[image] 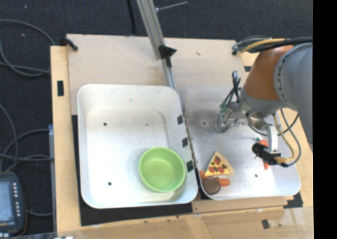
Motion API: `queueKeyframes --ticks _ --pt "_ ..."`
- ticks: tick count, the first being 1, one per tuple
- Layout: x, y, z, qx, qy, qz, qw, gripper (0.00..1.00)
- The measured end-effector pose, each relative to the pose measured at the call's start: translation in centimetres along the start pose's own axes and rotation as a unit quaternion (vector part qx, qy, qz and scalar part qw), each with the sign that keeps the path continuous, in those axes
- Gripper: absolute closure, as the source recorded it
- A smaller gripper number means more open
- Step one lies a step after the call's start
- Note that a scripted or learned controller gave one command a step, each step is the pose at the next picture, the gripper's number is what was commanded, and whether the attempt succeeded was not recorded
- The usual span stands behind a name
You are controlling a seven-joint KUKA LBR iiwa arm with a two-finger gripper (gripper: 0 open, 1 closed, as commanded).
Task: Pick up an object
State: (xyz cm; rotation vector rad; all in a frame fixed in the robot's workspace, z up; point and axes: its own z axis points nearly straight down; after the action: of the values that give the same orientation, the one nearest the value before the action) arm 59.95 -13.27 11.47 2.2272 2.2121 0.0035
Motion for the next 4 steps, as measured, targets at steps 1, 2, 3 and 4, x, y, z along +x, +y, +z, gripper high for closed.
queueKeyframes --ticks 1,2,3,4 --pt "0.6 0.0 -6.2 -0.002 0.0 -0.005 1.0 1.0" --pt "-0.2 0.4 -10.9 -0.002 0.0 -0.005 1.0 1.0" --pt "-0.2 1.6 -16.1 -0.002 0.0 -0.006 1.0 1.0" --pt "5.4 1.9 -14.7 0.001 0.0 -0.006 1.0 1.0"
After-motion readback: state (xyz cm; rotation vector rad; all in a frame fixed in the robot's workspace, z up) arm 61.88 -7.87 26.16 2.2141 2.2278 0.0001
